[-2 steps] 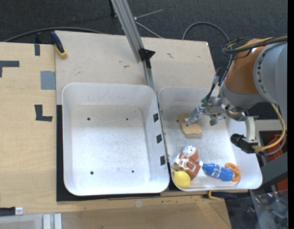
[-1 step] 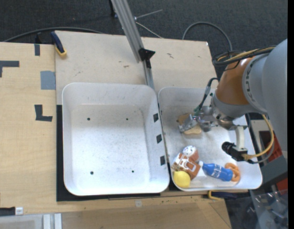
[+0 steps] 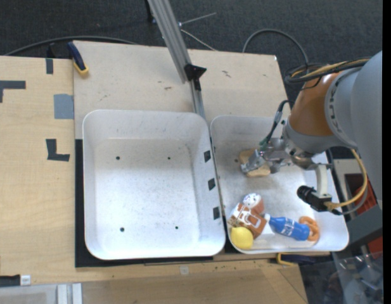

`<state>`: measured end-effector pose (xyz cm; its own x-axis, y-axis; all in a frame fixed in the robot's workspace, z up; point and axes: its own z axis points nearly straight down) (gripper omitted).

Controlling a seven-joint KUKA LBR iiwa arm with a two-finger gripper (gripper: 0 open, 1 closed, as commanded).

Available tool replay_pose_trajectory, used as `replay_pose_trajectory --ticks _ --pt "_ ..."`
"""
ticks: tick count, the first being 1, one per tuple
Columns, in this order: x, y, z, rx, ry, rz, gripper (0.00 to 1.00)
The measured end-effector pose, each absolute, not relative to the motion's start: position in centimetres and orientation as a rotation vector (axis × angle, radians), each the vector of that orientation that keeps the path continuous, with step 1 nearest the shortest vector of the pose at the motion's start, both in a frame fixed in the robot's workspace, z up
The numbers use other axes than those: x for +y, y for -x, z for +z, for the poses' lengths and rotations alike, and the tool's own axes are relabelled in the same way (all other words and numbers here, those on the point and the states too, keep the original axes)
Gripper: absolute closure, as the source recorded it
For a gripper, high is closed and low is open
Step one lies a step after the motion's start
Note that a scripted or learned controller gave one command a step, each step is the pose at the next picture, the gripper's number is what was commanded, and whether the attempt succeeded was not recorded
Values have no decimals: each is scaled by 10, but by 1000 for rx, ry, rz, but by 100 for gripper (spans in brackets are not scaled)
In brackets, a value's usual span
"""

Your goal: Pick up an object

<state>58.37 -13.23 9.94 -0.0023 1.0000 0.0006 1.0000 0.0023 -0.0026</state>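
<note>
Camera view: the pincer (image 3: 263, 159) is lowered into the right bin (image 3: 281, 126), directly at a tan block-like object (image 3: 253, 164) in the bin's upper middle. Whether the object is clamped, and how wide the pincer stands, cannot be determined. The object appears small, light and rigid; take hold across its shorter sides. Other toys (image 3: 271, 223) cluster along the bin's near edge, well apart.

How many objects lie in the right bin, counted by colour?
Tan or beige, at the end effector: 1, the tan object
Orange and white: 1, the orange and white toy
Yellow: 1, the yellow ball
Blue: 1, the blue bottle
Orange: 1, the orange piece
Total: 5
</note>
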Motion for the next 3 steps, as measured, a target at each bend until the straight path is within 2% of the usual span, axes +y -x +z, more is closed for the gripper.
replay_pose_trajectory --ticks 1,2,3 --pt "-133 -589 162 -2226 2223 -4 100" --pt "-132 -594 205 -2225 2221 -2 100" --pt "-132 -594 206 -2222 2220 1 100"
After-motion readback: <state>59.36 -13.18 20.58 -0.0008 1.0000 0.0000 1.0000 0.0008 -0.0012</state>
